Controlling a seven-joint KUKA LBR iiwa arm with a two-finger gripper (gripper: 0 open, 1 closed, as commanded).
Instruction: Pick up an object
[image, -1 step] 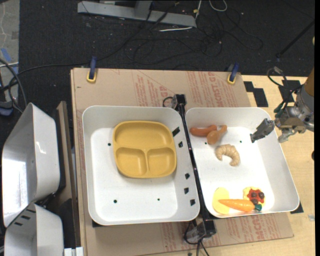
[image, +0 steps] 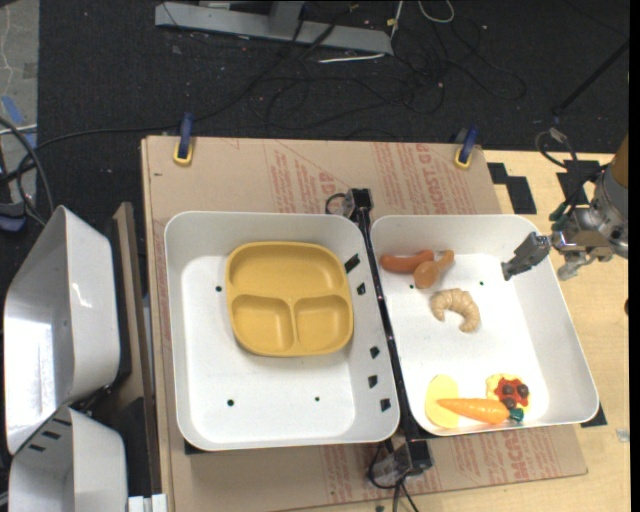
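Tool (image: 545, 255): sat at the 3 o'clock edge of the view, over the right rim of the right bin; one dark finger pointed toward 8 o'clock, and whether it stood wide or narrow could not be told.
Right bin (image: 560, 340): held the small objects.
Sausage (image: 405, 262): lay at the bin's 11 o'clock, touching an orange piece (image: 430, 271).
Croissant (image: 457, 307): lay near the bin's centre, apart from the tool.
Carrot (image: 473, 409): rested at 6 o'clock on a yellow piece (image: 441, 398), beside a pizza slice (image: 509, 390).
Left bin (image: 200, 330): carried a yellow divided plate (image: 290, 298).
Table (image: 300, 175): brown board under both bins.
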